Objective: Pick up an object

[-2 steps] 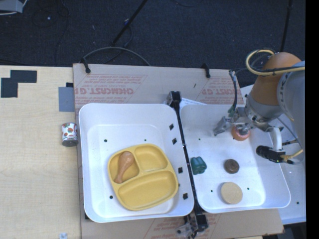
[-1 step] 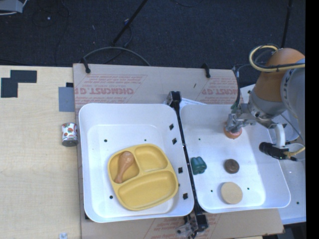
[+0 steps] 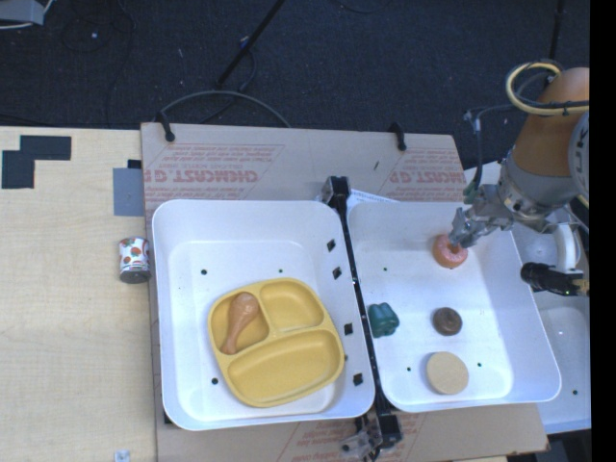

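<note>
From the right, the arm's hand (image 3: 462,237) sits directly over a pink doughnut (image 3: 449,251) in the right bin (image 3: 534,354); whether it grips, I cannot tell.

The grey arm (image 3: 539,157) is reaching in from the right, its wrist angling down-left, with the gripper (image 3: 464,231) hanging low.

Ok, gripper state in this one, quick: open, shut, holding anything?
Gripper: right above the pink-orange round object in the right bin; whether it grips the object cannot be told from this view.
</note>
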Available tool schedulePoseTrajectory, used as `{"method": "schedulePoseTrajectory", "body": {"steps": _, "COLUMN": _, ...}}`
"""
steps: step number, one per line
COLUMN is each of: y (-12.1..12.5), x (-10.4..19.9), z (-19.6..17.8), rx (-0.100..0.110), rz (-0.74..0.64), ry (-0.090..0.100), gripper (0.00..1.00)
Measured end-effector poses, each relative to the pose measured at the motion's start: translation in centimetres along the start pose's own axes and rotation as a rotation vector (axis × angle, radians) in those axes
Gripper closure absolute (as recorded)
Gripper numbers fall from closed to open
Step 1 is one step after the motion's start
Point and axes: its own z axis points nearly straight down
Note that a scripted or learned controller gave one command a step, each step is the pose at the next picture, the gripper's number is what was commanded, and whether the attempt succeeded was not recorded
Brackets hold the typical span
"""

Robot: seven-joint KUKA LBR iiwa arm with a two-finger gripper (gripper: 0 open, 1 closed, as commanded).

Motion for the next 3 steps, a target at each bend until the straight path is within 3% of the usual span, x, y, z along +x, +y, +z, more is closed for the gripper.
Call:
{"method": "schedulePoseTrajectory", "body": {"steps": 1, "y": 0.1, "x": -0.1, "z": -5.3, "rx": 0.001, "rz": -0.006, "ry": 0.0, "gripper": 1.0}}
{"method": "schedulePoseTrajectory", "body": {"steps": 3, "y": -3.6, "x": 9.1, "z": -6.9, "rx": 0.007, "rz": -0.006, "ry": 0.004, "gripper": 1.0}}
